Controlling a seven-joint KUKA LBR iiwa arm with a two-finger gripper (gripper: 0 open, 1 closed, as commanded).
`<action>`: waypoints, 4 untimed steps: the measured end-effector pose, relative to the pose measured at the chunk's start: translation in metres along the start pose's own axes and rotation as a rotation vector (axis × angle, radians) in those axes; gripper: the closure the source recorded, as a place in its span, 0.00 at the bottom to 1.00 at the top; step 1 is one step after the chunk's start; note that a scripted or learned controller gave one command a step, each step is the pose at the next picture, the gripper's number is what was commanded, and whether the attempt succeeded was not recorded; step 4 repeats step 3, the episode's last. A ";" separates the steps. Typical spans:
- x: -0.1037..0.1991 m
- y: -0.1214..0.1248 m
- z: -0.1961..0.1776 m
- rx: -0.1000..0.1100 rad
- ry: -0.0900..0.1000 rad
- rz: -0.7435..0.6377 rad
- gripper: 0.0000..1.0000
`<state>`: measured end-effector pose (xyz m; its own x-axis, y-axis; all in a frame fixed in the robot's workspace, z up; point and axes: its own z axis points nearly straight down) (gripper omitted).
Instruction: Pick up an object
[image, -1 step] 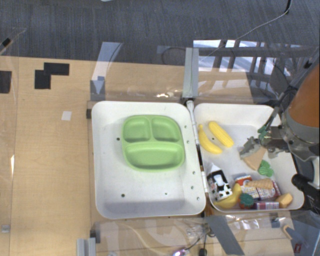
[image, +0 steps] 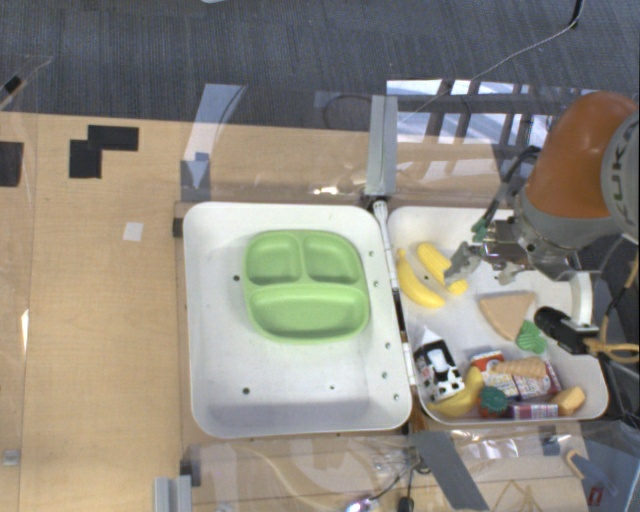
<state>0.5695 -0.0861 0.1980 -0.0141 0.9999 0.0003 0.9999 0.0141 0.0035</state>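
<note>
Gripper (image: 468, 262) sat low in right bin (image: 590, 400), fingers apart with nothing between them, just beside the bananas (image: 425, 275). Green divided tray (image: 303, 283) lay in left bin (image: 215, 400).

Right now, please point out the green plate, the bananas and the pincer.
green plate (image: 303, 283): camera view, middle ridge between compartments.
bananas (image: 418, 285): camera view, the lower banana's body.
pincer (image: 462, 262): camera view, at its fingertips.
</note>
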 end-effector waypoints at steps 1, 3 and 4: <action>-0.002 0.041 0.102 -0.004 -0.001 -0.156 0.00; 0.003 0.069 -0.069 -0.005 -0.001 -0.080 1.00; 0.003 0.069 -0.069 -0.005 -0.001 -0.080 1.00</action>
